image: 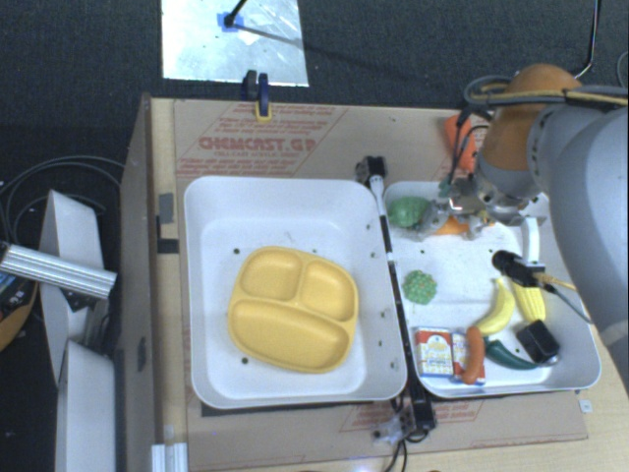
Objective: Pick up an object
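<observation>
White plastic bins are seen side by side on the bench. Nearest in the right bin (580, 362) lie a small carton (434, 352), an orange-red carrot-like piece (475, 354), a dark green piece (509, 354) and a black block (539, 340). Just behind them a banana (497, 309) and a corn cob (532, 301) are noted, with a green studded ball (420, 285) apart to the left. The left bin (211, 264) holds a yellow divided plate (293, 308). Farthest back in the right bin, the gripper (458, 214) is lowered beside a green lump (407, 211), an orange item (450, 228) partly hidden under it. Finger state cannot be told; nothing is visibly pinched. Judged: the approach is made, but grasp and lift are not yet shown. Every object rests in a bin.
</observation>
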Tool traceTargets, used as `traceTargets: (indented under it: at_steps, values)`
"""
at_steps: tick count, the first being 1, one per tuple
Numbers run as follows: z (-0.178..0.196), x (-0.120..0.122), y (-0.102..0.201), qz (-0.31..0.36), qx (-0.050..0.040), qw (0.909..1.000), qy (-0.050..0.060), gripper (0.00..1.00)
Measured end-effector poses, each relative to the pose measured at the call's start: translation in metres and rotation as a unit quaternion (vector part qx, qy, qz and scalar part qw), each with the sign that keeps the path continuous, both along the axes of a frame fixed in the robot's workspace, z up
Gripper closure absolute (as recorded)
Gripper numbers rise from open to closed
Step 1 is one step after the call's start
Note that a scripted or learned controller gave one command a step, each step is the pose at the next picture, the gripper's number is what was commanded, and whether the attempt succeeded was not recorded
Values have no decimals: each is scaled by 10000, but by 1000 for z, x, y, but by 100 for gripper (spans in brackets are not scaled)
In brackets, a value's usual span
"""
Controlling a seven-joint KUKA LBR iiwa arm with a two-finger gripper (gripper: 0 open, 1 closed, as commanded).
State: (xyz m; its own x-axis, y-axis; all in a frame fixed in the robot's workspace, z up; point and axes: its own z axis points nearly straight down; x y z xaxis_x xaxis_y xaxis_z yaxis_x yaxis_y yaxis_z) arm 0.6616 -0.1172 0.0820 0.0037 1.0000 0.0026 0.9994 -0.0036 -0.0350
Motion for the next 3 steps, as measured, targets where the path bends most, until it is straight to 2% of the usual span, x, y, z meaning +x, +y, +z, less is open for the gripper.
traceTargets:
  at_steps: [1,2,3]
  values:
    - [8,-1,2,28,19,10000,37,100]
    - [44,-53,-13,28,-21,9998,-190,100]
    - [35,-97,-46,19,-20,9998,-178,100]
